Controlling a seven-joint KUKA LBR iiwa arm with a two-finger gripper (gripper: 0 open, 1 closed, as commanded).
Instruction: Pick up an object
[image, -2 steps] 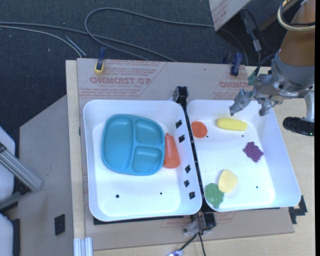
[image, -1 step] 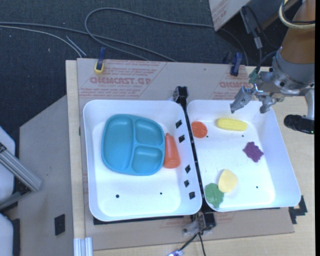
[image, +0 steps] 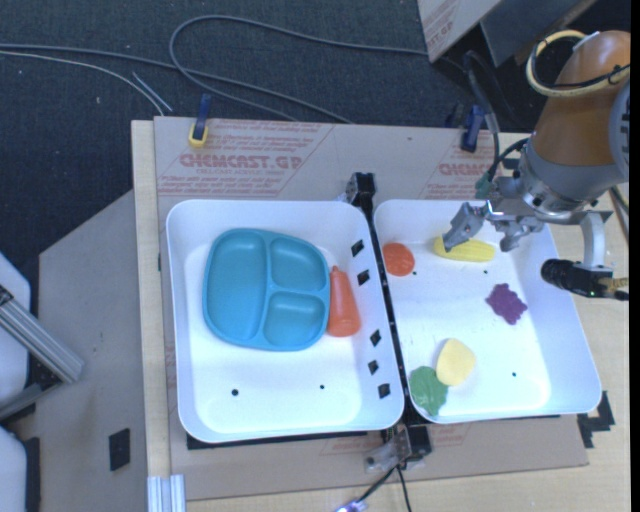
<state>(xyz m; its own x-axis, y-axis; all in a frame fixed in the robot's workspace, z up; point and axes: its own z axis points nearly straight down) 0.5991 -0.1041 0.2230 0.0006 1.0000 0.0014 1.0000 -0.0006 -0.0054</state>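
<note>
**Arm parked over the yellow banana piece in the right bin**

So the setup sits on a dark grey carpeted floor (image: 90, 130) with a couple of thin cables (image: 250, 30) looping across the far side. On top of that is the worktop (image: 250, 160), a tan board with red "CHEMCAST" lettering printed on it, held with a blue-and-yellow clamp (image: 201, 128) at the far left corner and a blue clamp (image: 470, 128) further right along the far edge.

Two shallow white plastic bins sit side by side on it. The left bin (image: 200, 400) has a light blue plastic divided plate (image: 266, 290) in it, with an orange carrot-shaped toy (image: 342, 305) lying right against the plate's right edge.

The right bin (image: 560, 370) has the rest of the stuff: a small round orange toy (image: 399, 259) near the far left corner, a purple lumpy toy (image: 506, 302) toward the right, and at the near side a pale yellow rounded toy (image: 456, 361) touching a green leafy-looking toy (image: 427, 389).

The grey arm with its orange band (image: 590, 90) comes in from the right, and its pincer (image: 488, 235) is down at the far end of the right bin, right over a yellow banana-shaped toy (image: 466, 250). The fingers are spread apart, one on each side of the banana's far half. The banana looks like it's lying flat on the bin floor, not lifted.
</note>
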